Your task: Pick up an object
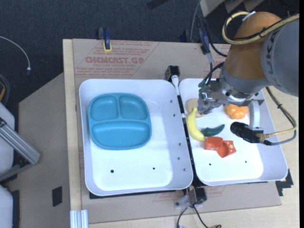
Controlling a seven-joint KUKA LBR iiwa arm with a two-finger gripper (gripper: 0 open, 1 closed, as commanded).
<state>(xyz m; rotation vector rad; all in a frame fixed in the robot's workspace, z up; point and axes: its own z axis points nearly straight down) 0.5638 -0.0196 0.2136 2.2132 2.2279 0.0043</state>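
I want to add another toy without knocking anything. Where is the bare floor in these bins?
Left bin: bare floor in front of the blue plate and along its right side. Right bin: a bare strip in front of the red piece. Crowded: around the gripper, with banana, green piece and orange piece close together.

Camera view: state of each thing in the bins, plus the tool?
blue divided plate: flat, compartments up, in left bin
banana: lying in right bin, along its left wall, unheld
green pepper: lying beside banana's lower end
red piece: lying on bin floor, free
orange piece: lying, partly under the arm
tool: low by banana's upper end; grip unclear
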